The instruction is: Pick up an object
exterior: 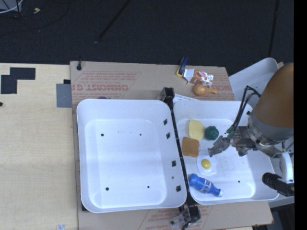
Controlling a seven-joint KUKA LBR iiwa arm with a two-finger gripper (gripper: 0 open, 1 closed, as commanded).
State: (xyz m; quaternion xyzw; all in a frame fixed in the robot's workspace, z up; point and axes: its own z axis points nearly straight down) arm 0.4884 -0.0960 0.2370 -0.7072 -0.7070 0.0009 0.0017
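Observation:
The right bin holds several toy foods. A yellow block and a dark green lump lie at its back. A brown toast slice rests by the left wall, with a fried egg in front of it. A blue bottle lies on its side near the front. My gripper hangs low over the bin, just right of the toast and between the green lump and the egg. Its fingers point left, open, with nothing between them.
The left bin sits beside the right one, with a black divider between them. Behind the bins on the cardboard lie an orange toy, a red-and-white packet and a blue-and-yellow item.

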